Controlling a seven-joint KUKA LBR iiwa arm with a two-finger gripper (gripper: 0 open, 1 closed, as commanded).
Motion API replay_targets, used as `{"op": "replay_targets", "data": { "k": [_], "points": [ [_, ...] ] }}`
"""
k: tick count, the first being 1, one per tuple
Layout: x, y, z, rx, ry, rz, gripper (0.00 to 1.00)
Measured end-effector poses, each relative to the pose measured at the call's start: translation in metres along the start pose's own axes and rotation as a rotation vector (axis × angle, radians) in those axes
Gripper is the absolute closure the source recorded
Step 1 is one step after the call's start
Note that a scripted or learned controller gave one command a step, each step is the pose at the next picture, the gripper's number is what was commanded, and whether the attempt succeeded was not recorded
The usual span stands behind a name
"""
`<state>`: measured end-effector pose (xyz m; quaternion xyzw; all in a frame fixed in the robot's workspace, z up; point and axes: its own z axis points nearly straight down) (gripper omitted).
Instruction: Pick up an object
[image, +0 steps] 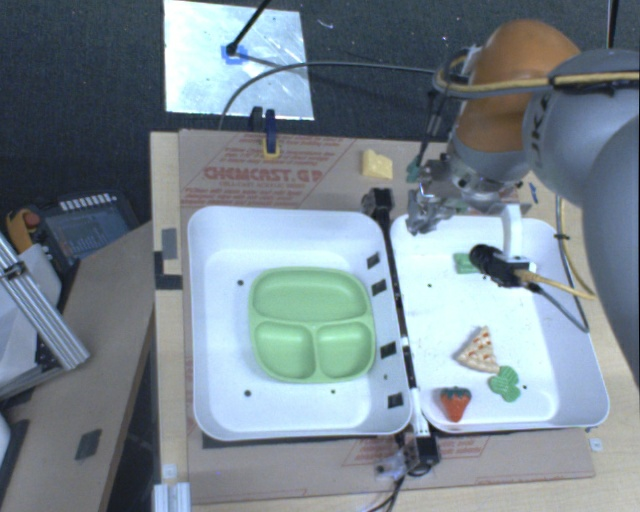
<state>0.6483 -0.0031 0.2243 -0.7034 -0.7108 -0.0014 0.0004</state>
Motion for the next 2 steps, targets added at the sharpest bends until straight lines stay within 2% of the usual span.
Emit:
{"op": "replay_targets", "data": {
  "k": [1, 2],
  "points": [
    [0.056, -0.003, -0.007, -0.001, 0.000, 0.000, 1.00],
    [0.107, -0.019, 0.006, 0.002, -0.001, 0.001, 1.00]
  ]
}}
